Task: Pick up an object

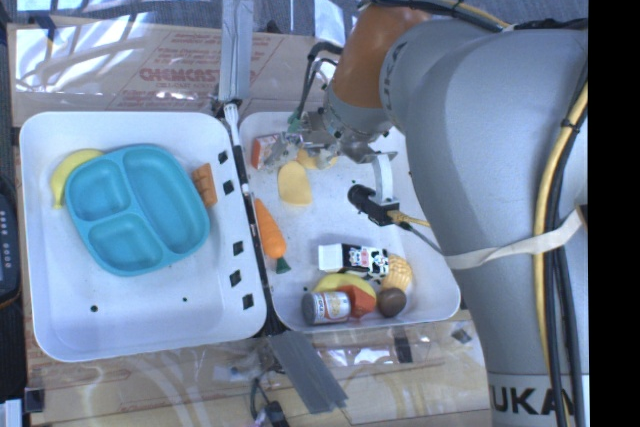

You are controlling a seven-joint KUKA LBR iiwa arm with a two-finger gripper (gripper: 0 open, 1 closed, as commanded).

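The arm's gripper [312,137] is down in the far corner of the right bin [425,307], tight against the back wall. Its fingers are buried under the wrist and I cannot tell how they stand.

Just beside it lie a small reddish piece [259,152] and a pale yellow lump [294,183]. One carrot [270,232] lies along the divider side. Between these and the near end the floor is bare, so there is room mid-bin. At the near end, five things crowd together: a black-and-white carton [352,259], a corn cob [398,269], a can [326,307], a red piece [362,295] and a brown ball [391,302].

The left bin [60,315] holds one blue divided plate [137,208], a banana [66,169] tucked under its far edge, and an orange block [205,184] by the divider. Its near half is open.
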